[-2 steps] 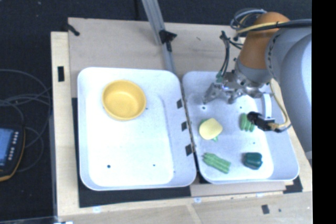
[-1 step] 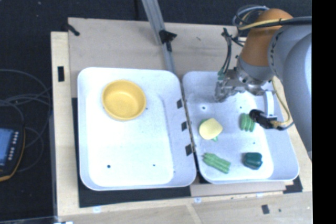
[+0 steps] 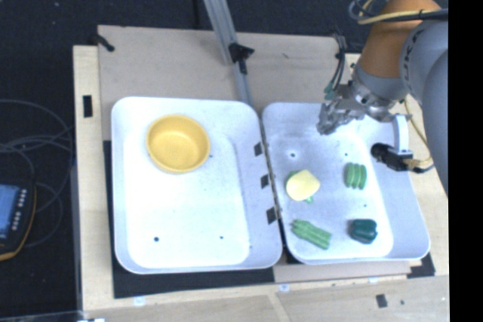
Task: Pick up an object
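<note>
The right bin (image 3: 392, 162) holds a pale yellow lump (image 3: 302, 185) near its left wall, a light green ridged piece (image 3: 355, 176) to the right of it, a long green ridged piece (image 3: 312, 234) at the front, and a dark green pepper-like piece (image 3: 363, 231) at the front right. My gripper (image 3: 330, 121) hangs over the far part of this bin, well behind the yellow lump and apart from every object. Nothing shows between its tips.
A yellow bowl (image 3: 178, 143) sits in the far left of the left bin (image 3: 189, 237). A grey metal pole (image 3: 215, 0) slants down to the bins' shared far edge. The arm (image 3: 392, 34) enters from the right.
</note>
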